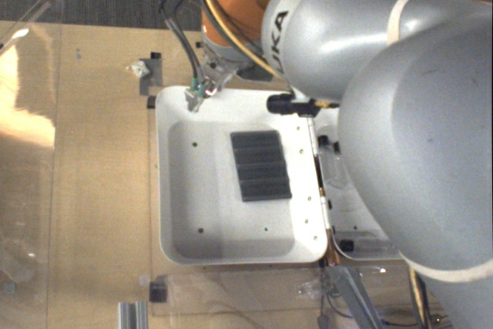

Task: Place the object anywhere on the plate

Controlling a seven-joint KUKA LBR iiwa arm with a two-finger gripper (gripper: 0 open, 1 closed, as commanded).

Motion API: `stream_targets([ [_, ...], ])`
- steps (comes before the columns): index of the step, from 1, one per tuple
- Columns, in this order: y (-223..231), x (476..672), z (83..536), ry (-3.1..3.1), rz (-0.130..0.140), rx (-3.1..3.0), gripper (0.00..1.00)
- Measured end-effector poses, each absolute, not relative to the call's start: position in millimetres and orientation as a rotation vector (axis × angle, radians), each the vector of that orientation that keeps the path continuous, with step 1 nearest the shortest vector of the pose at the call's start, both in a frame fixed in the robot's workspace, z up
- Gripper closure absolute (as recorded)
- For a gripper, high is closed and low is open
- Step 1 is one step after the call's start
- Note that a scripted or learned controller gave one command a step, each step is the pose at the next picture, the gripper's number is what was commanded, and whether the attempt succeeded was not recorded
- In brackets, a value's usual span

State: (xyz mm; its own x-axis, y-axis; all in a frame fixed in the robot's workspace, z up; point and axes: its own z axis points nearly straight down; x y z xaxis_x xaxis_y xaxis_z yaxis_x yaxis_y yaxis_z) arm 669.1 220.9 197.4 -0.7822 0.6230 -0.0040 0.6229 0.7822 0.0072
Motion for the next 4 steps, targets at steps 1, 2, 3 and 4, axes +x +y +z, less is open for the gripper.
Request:
stream_targets([
  [1, 233, 661.1, 196, 3.057, 0.007, 0.7, 1.0],
  [2, 236, 661.3, 126, 3.078, 0.006, 0.605, 1.0],
  [3, 236, 656.0, 202, 3.129, 0.009, 0.105, 1.0],
  [4, 235, 666.2, 147, 3.123, 0.006, -0.267, 1.0],
])
